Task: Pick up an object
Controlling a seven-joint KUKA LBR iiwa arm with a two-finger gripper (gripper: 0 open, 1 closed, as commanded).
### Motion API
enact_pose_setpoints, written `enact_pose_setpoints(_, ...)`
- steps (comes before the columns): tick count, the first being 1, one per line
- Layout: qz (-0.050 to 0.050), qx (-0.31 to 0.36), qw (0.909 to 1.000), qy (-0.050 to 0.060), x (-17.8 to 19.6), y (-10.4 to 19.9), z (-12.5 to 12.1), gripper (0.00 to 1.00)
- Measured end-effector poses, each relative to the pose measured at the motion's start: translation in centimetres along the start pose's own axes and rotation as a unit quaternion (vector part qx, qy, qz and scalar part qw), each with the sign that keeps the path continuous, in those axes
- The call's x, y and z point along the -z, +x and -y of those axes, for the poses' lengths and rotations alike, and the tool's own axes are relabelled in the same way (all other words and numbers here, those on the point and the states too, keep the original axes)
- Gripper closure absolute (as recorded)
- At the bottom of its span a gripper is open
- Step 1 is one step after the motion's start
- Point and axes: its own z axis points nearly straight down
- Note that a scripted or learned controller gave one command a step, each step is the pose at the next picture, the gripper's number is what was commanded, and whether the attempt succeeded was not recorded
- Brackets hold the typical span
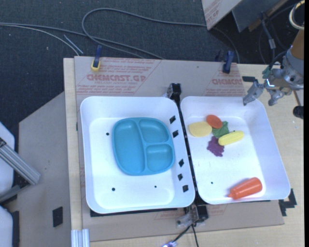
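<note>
While my gripper (263, 94) hangs empty, fingers apart, above the right bin's (275, 159) far corner, the carrot (246, 188) lies by that bin's near rim, long axis roughly along it.

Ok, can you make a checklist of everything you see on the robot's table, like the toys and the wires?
Surface: bench bearing left bin and right bin, side by side.
Job's things: in the right bin, yellow pieces and, red-orange piece, green piece, purple grapes, orange carrot near the front edge.
Clutter: blue divided tray in the left bin.
Grippers: gripper open, above the right bin's far corner, holding nothing.
Cables: cables on the dark floor behind.
Surroundings: clamps and, cardboard box.
</note>
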Motion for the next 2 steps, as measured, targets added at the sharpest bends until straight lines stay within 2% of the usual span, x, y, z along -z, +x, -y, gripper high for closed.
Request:
enact_pose_setpoints(1,-0.001,0.000,1.0000,0.001,-5.1,1.1,0.2,0.00)
enact_pose_setpoints(2,0.000,0.000,1.0000,0.001,-9.7,0.7,0.8,0.00)
